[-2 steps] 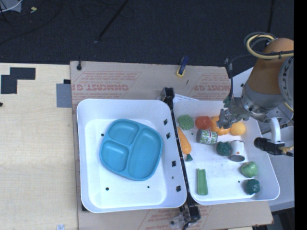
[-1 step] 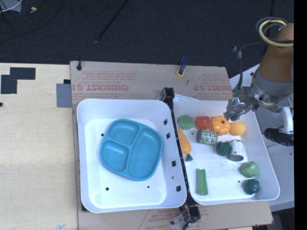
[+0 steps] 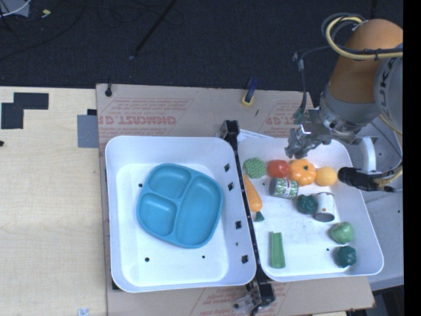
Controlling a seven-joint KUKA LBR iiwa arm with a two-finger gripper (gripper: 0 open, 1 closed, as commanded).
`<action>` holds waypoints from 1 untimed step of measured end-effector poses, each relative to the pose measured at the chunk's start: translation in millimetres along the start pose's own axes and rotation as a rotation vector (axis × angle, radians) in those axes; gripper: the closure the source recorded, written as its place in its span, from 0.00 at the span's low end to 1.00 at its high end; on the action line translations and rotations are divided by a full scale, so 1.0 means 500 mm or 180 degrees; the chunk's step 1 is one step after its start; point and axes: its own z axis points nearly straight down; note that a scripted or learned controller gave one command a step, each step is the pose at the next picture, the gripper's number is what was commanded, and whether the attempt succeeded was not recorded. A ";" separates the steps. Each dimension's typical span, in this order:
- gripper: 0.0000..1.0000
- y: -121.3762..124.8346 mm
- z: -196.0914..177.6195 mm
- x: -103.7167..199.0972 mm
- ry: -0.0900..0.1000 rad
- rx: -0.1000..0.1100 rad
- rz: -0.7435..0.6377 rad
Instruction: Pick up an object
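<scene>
We see the robot hand (image 3: 301, 143) hovering over the right bin (image 3: 368, 242) (grip state: can't tell). Nearest toy veg, a red tomato (image 3: 277, 168) & orange pepper (image 3: 302, 172), lie just below it, toward the bin's middle.

Left bin (image 3: 118, 176): white, small black dots on floor. Plate (image 3: 179, 204) inside: light blue all over.

Right bin (image 3: 368, 242): white. Toy food inside, near far edge: bumpy green ball (image 3: 254, 168), red tomato (image 3: 277, 168), orange pumpkin (image 3: 302, 172), yellow-orange lemon (image 3: 325, 176). By left wall: orange carrot (image 3: 252, 196), green tip. Middle: can with green label (image 3: 284, 188), silver can (image 3: 324, 207), dark green lump (image 3: 306, 204). Near front edge: flat green stick (image 3: 276, 249). Right corner: light green pepper (image 3: 341, 232), dark green broccoli (image 3: 345, 256).

Arm (image 3: 365, 51): grey, orange band. Gripper (image 3: 301, 143): dark grey.

Bench (image 3: 46, 196): pale wood, black and grey squares at left edge.
</scene>
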 end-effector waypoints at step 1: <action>1.00 0.046 0.020 0.091 -0.0004 0.0002 0.0003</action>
